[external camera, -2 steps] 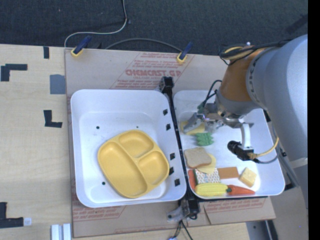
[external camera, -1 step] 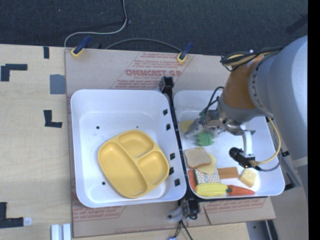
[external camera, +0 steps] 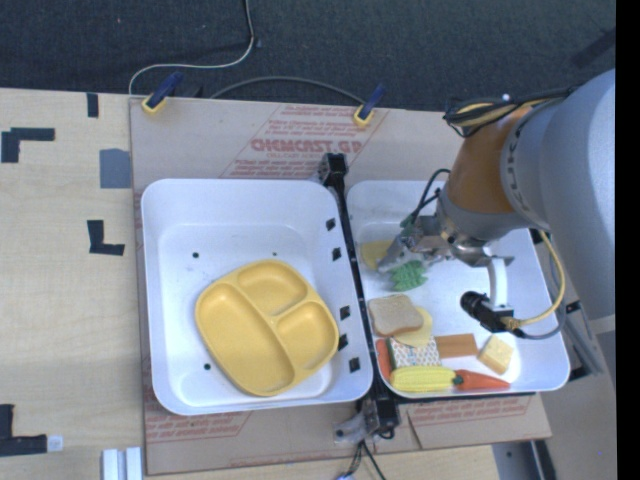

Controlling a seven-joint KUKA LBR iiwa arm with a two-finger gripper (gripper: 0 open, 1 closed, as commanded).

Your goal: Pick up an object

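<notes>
My gripper [external camera: 408,255] reaches down into the right bin [external camera: 549,370], right over a green leafy toy [external camera: 410,275] and beside a pale yellow piece [external camera: 373,256]. Whether anything sits between its fingers is hidden by the wrist. Nearer the front of that bin lie a slice of toast [external camera: 394,314], a checkered cracker [external camera: 415,352], a corn cob [external camera: 422,378], a carrot [external camera: 480,378], an orange-brown block [external camera: 455,345] and a cheese wedge [external camera: 497,354].
The left bin [external camera: 170,218] holds a yellow divided plate [external camera: 265,325]. A black divider [external camera: 345,258] runs between the bins. A cable with a black connector [external camera: 480,310] hangs off the arm over the right bin. Clamps [external camera: 155,98] hold the cardboard base.
</notes>
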